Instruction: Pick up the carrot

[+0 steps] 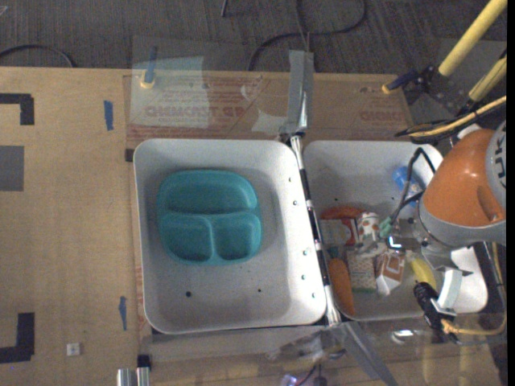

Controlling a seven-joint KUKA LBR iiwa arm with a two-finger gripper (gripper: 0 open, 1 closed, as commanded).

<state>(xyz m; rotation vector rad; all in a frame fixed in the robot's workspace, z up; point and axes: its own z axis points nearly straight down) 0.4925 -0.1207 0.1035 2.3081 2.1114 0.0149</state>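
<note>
The carrot [342, 286] is an orange tapered piece lying along the left wall of the right bin [354, 167], near its front corner. My gripper [394, 244] hangs over the cluttered middle of that bin, below the arm's orange band [460, 193]. It sits to the right of the carrot and apart from it, and the wrist hides much of it. The carrot lies free, with nothing touching it from above.
Packed around the gripper are a red item [343, 214], a white cup [368, 226], small cartons [361, 268] and a yellow piece [420, 270]. A blue object [401, 175] lies further back. The left bin [161, 296] holds a teal divided plate [209, 215].
</note>
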